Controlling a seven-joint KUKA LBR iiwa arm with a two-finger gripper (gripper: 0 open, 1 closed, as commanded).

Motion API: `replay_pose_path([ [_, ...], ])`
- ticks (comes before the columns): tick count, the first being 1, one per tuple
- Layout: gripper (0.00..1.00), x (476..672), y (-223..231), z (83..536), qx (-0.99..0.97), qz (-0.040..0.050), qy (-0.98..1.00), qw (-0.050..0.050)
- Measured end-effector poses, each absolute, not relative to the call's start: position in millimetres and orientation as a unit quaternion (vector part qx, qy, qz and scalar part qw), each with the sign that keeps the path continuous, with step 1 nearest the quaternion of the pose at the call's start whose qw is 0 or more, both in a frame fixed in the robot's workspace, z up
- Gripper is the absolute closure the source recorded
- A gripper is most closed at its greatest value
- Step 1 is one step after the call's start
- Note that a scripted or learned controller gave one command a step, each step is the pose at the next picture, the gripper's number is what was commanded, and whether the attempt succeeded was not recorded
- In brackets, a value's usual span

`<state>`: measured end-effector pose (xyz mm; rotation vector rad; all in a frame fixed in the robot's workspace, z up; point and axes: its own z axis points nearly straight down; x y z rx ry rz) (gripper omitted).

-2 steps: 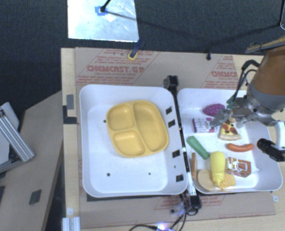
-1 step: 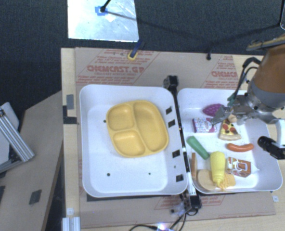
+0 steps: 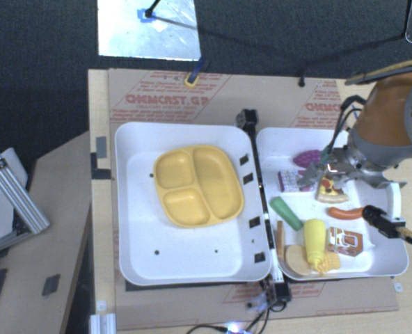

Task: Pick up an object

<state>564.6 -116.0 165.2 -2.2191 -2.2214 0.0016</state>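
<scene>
Bright, even overhead light; the white bins [image 3: 133, 256] glare softly. The shiny panel [image 3: 149, 18] far behind the hand [image 3: 322, 175] reflects light. Shadows are faint; the hand looks slightly blurred.

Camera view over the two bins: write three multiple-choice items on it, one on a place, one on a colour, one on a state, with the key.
1. Where does the yellow divided plate lie?
A. left bin
B. right bin
C. on the cardboard outside both bins

2. What colour is the long toy beside the mustard bottle?
A. blue
B. green
C. black

3. Where is the hand?
A. over the left bin
B. off the bench
C. low in the right bin, among the toys

Key: 1 A, the plate sits inside the left bin. 2 B, it is plainly green. 3 C, it hangs beside the pizza slice.
</scene>
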Motion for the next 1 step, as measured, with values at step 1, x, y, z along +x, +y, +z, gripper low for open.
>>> replay_pose_path([
  [1, 0.00, 569.0, -111.9, 121.8, -0.707, 0.0005, -0.708, 0.001],
])
